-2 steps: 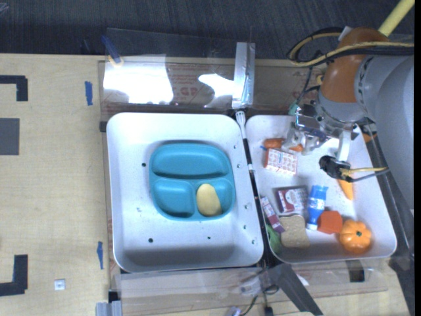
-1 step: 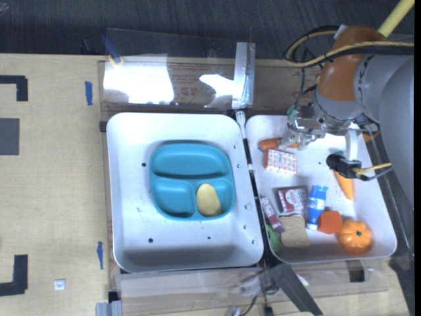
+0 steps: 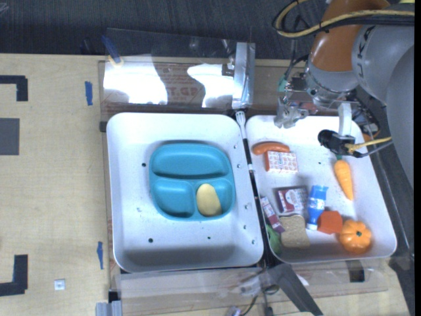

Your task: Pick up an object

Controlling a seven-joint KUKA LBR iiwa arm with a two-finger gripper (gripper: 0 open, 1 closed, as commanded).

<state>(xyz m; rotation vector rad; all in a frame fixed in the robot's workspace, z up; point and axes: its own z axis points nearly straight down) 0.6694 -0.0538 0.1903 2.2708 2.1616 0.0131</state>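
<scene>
Left bin (image 3: 125,176): blue tray (image 3: 191,178) with yellow egg-shaped item (image 3: 208,199) in its lower right compartment. Right bin (image 3: 381,209): sausage (image 3: 270,147), carton (image 3: 281,162), carrot (image 3: 344,178), small pumpkin (image 3: 355,236) (others cluttered). Gripper (image 3: 289,116) over that bin's top-left corner, holding nothing I can see; grip state: cannot tell.

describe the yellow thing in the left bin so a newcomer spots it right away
Start at the left white bin, which holds a blue divided tray. In the tray's lower right compartment lies a pale yellow, egg-shaped object. It is the tray's sole item; the other small items all sit in the right bin.
</scene>
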